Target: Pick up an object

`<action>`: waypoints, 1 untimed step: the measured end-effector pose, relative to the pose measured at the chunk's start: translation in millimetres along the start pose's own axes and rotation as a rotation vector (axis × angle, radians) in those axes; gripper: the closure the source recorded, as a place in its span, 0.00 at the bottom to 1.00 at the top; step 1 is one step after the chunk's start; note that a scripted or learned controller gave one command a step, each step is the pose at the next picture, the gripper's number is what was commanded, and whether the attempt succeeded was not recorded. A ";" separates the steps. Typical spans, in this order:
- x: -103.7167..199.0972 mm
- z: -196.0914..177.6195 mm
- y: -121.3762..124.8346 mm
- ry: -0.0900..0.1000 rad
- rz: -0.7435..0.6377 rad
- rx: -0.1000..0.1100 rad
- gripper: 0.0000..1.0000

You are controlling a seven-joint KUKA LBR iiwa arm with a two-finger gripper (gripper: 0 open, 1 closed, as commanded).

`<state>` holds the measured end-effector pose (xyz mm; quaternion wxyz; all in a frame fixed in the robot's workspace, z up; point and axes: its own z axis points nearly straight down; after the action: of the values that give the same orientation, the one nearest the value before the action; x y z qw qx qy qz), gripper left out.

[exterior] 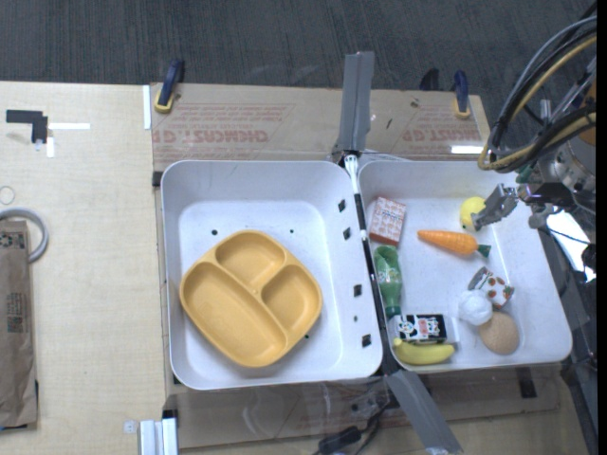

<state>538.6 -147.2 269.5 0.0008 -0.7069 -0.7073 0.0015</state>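
The pincer (495, 207), seemingly released, hangs beside the yellow ball (471, 212); likely light and smooth, best gripped across its middle.

The gripper (495, 207) partly hides a yellow thing (469, 210); the arm (569, 173) runs off the right edge, and a brown bag (14, 320) off the left.

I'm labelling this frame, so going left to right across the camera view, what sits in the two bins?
Yellow divided plate → green packet → carrot → egg. I left out the small box, banana, carton, lemon and white toy, whose places overlap with these.
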 end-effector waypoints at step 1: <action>0.0 0.0 0.0 0.000 0.000 0.000 0.00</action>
<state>538.6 -147.2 269.5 0.0008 -0.7069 -0.7073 0.0015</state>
